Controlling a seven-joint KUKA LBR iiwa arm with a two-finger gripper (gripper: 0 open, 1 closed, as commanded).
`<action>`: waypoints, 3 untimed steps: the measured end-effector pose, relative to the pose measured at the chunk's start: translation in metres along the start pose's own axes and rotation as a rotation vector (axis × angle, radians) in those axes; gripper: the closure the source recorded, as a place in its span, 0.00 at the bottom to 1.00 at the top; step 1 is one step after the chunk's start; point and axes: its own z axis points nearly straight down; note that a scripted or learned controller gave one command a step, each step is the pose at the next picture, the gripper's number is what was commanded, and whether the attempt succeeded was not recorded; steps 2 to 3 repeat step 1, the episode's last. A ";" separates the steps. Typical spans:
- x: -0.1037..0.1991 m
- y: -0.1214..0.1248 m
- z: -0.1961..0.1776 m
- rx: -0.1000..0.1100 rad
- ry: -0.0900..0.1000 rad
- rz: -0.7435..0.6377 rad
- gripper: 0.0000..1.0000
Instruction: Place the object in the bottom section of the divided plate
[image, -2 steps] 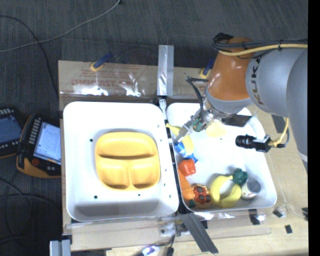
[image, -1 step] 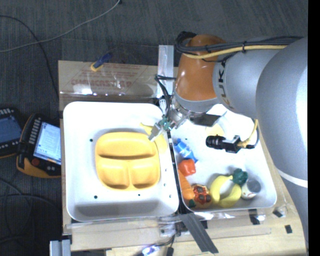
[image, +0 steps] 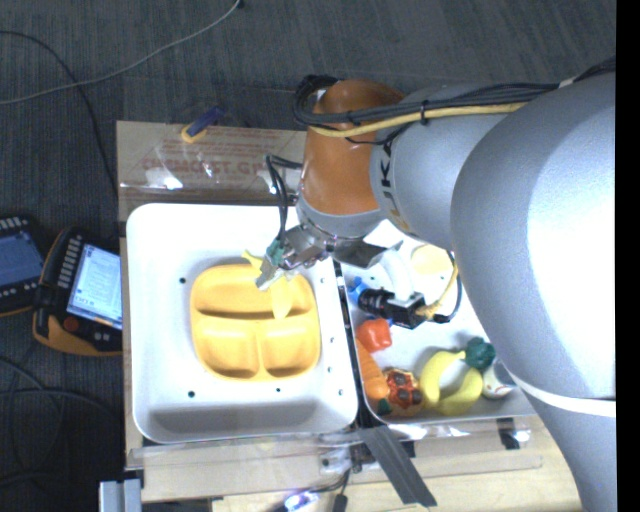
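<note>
While the grey arm (image: 520, 200) fills the right side of the view, its orange band (image: 345, 150) sits over the far edge of the bench (image: 200, 160), above the seam between the two white bins. Next in size, the left bin (image: 150, 300) carries the yellow divided plate (image: 240, 335) near its middle, with one long section on the far side and two smaller ones on the near side. Beside it, the right bin (image: 440, 420) holds a clutter of toys: a yellow banana-like piece (image: 450, 380) near its near edge, a red pepper (image: 373, 335) against its left wall, an orange patterned item (image: 395, 390) at its near left corner, and a small green piece (image: 480, 352) by the banana. Smallest, the gripper (image: 272, 262) hangs over the plate's far right part, its fingers closed around a pale yellow object (image: 283, 298) that dangles just above the plate's right rim, over the far section.
</note>
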 end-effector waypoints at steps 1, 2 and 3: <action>0.000 0.000 0.000 0.000 0.000 0.000 0.00; 0.000 0.000 0.000 0.000 0.000 0.000 0.00; 0.000 0.000 0.000 0.000 0.000 0.000 0.00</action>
